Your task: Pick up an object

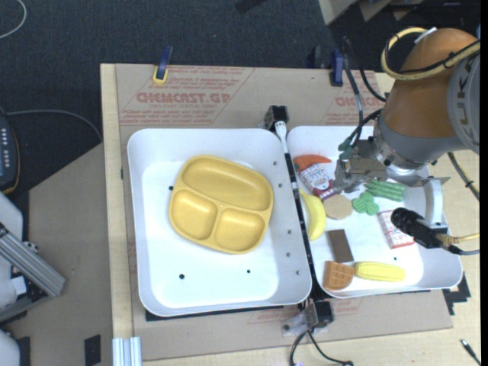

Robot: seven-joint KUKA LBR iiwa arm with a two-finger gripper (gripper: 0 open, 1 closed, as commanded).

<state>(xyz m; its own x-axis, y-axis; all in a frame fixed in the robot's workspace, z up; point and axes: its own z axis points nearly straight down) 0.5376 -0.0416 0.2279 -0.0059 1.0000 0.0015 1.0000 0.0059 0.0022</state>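
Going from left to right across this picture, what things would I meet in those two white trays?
Yellow plate → banana → brown block → corn. The other small things overlap these too much to place in the order.

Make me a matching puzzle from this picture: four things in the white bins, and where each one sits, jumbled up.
Things
1. yellow three-compartment plastic plate
2. yellow toy corn cob
3. yellow toy banana
4. green plastic toy piece

Places
A. right white bin, near the view's bottom edge
B. left white bin, alone
C. right bin, against the wall next to the left bin
D. right bin, partly beneath the grey-and-orange arm

Pairs: 1-B, 2-A, 3-C, 4-D.
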